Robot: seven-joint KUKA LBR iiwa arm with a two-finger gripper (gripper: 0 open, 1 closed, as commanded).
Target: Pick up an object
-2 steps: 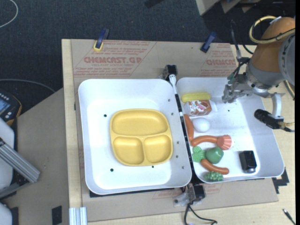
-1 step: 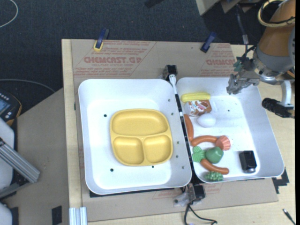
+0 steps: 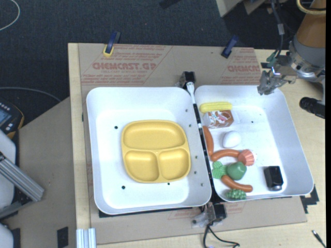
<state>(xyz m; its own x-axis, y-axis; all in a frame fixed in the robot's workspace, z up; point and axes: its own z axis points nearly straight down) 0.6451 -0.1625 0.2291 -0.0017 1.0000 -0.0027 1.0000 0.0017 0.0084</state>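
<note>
While the hand hovers at the right bin's far rim — grip state indeterminable — approach is underway; next, descend over the egg.

Right bin open along its right side — toys crowd its left.

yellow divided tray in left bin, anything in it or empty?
Empty. The yellow tray lies flat in the left bin; all three compartments show bare yellow.
</note>
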